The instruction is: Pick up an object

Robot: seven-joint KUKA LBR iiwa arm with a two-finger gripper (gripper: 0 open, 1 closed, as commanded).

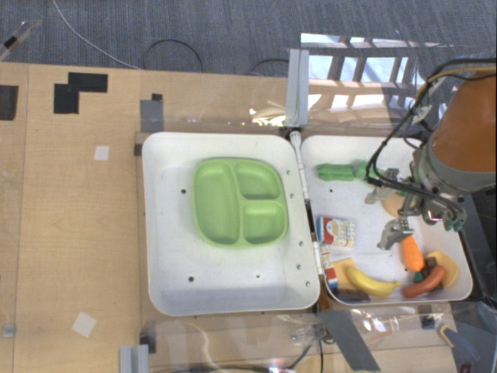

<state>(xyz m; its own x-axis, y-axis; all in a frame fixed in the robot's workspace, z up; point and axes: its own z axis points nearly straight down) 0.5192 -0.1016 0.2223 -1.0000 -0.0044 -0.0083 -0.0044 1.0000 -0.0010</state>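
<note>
My gripper (397, 231) hangs low over the right bin (386, 152), under the grey wrist and orange band of the arm. An orange carrot (411, 253) lies just right of and below the gripper tip, very close to it. Whether they touch cannot be made out. A red sausage (425, 283) and a yellow banana (366, 281) lie along the bin's front wall. A small white carton with red and blue print (336, 232) sits left of the gripper. A green vegetable (338, 172) lies near the back of the bin.
The left bin (167, 286) holds a green divided plate (238, 200). A tan object (392, 204) pokes out from under the wrist. A yellow piece (448, 265) sits in the right bin's front right corner. Black cables loop around the arm.
</note>
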